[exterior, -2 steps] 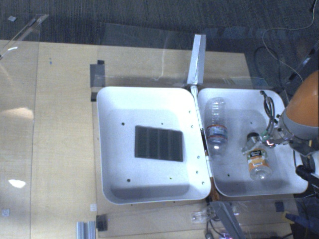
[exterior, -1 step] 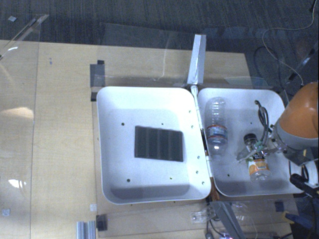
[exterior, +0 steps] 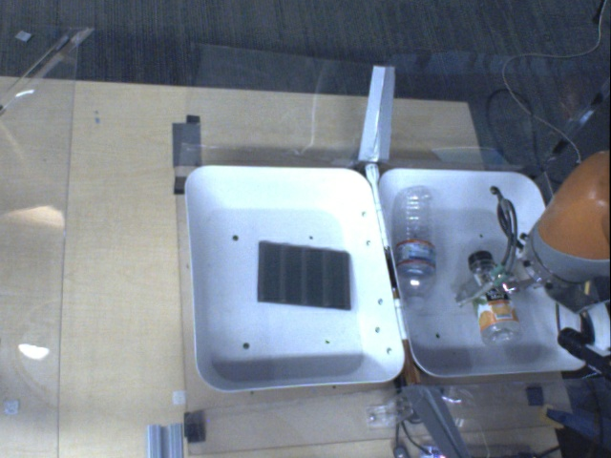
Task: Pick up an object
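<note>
I have the gripper (exterior: 492,280) low in the right bin (exterior: 449,356), near its right edge, over a small bottle (exterior: 497,315) there. I cannot tell how the jaws stand.

We look down on a pale wooden bench (exterior: 105,256) bearing two shallow white bins. The left bin (exterior: 220,208), well left of the gripper, holds a dark ribbed rectangle (exterior: 305,276) at its centre. A grey metal bar (exterior: 378,113) rises behind the bins' seam. Loose cables (exterior: 535,74) trail behind the gripper over dark carpet (exterior: 239,8).
</note>
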Tool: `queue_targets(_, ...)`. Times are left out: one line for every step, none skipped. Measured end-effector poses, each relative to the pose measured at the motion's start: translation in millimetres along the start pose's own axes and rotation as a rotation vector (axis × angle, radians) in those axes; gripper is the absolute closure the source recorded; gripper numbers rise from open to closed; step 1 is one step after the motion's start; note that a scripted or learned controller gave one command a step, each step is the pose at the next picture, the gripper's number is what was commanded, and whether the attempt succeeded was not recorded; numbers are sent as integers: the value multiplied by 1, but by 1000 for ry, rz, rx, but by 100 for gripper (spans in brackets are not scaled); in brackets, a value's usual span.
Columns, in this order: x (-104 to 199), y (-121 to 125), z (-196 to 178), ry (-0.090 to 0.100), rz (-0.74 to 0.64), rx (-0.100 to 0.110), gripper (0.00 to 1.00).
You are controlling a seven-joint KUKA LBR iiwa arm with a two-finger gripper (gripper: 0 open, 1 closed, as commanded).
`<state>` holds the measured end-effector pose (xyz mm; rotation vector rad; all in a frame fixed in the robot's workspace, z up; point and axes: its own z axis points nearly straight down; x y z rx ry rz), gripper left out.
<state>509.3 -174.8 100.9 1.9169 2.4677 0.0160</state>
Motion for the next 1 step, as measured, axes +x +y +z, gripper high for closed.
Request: queue_targets(61, 34, -97, 4, 85, 12, 100)
